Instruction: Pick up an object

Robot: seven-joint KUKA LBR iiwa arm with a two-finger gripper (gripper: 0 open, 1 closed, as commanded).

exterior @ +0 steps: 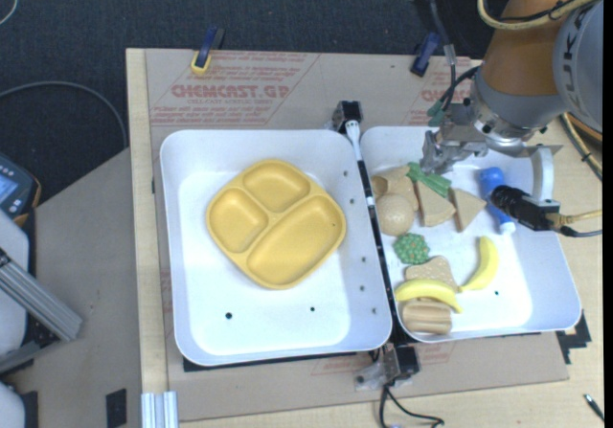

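My gripper [434,158] hangs over the back left part of the right bin [551,306], just above a green pod-shaped toy [431,178]. Under and beside the pod lie tan wedge-shaped pieces [439,209] and a beige round toy [395,215]. Further forward are a green broccoli-like piece [412,247], a toast slice [433,272], two yellow bananas [427,294] [486,263] and a tan bun [426,320]. A blue piece [492,181] lies to the gripper's right. Nothing shows between the fingers.
The left bin [182,225] holds a yellow sectioned plate [278,222]. The arm's grey and orange body [532,43] looms over the right bin's back edge. A black fitting with a cable [522,206] sits at the right bin's right side. Clamps stand along the divider.
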